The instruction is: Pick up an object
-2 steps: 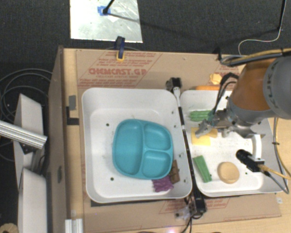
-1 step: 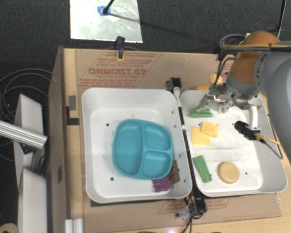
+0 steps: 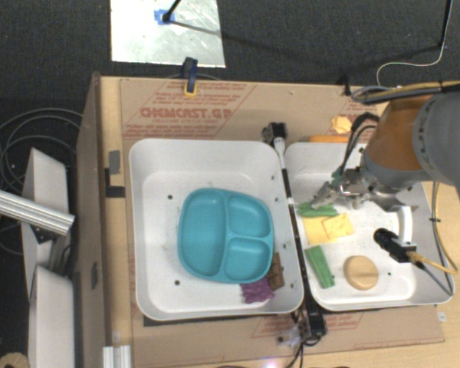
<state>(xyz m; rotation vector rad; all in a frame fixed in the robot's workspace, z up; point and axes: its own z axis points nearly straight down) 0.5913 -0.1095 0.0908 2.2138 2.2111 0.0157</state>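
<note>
My gripper [image 3: 327, 198] is low in the right bin [image 3: 372, 300], near its left wall, with the arm reaching in from the right. Just below it lie a pale green piece [image 3: 323, 212] and a flat yellow block [image 3: 330, 228]; whether the gripper touches either I cannot tell. A green stick [image 3: 319, 266] lies toward the front left of this bin. A tan round object [image 3: 361, 272] rests at the front. I see nothing held in the gripper.
The left bin [image 3: 157, 205] holds a blue divided plate [image 3: 226, 234], with a purple object [image 3: 254, 290] and a brown piece [image 3: 277, 273] at its front right corner. An orange thing [image 3: 327, 138] lies at the right bin's back edge.
</note>
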